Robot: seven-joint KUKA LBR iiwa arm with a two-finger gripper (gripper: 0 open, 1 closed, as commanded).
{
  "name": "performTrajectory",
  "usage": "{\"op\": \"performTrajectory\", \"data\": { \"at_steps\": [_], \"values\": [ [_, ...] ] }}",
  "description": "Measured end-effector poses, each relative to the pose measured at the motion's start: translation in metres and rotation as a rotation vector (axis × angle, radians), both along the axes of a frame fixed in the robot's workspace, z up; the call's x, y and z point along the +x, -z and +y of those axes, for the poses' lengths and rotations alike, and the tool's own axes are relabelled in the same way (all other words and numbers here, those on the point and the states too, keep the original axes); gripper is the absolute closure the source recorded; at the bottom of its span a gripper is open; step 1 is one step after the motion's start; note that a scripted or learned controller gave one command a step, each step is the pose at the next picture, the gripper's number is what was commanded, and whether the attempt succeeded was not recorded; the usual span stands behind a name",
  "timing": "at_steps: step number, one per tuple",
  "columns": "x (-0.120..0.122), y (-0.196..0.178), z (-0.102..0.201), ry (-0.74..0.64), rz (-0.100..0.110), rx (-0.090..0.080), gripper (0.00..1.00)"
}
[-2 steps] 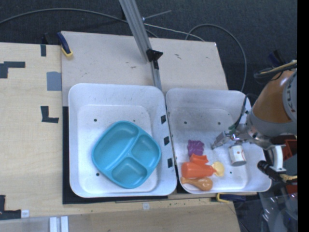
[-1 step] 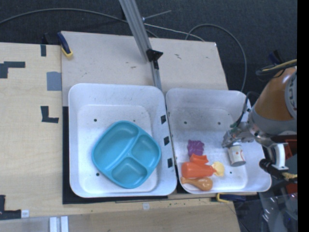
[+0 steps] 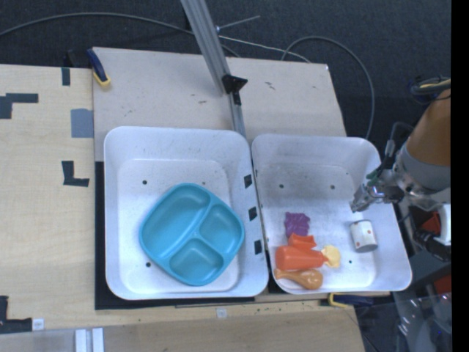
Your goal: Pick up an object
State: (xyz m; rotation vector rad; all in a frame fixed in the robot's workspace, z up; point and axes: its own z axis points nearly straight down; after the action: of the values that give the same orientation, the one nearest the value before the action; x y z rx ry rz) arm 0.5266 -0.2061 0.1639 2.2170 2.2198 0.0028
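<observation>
While the gripper (image 3: 364,199) hangs over the right bin (image 3: 308,152) w/ nothing seen between its fingers, open or closed can't be told. Approach step, prob. White cylinder (image 3: 363,235) lies just below it; next move needs a descent, centred over that.

The bench (image 3: 44,196) was pale wood, with grey and dark tape marks scattered on its left part. On it lay a lighter board (image 3: 183,94), and a blue and yellow clamp (image 3: 98,67) sat at that board's far left corner. Two white bins rested side by side, touching along the middle: the left bin (image 3: 117,218) and the right bin (image 3: 315,152). A black mat (image 3: 100,233) showed under the left bin's edge.
</observation>
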Motion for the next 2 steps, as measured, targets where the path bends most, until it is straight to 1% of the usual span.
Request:
{"op": "performTrajectory", "data": {
  "at_steps": [2],
  "values": [
    [0.007,-0.094,-0.002,-0.001,0.0,0.0,1.0]
  ]
}}
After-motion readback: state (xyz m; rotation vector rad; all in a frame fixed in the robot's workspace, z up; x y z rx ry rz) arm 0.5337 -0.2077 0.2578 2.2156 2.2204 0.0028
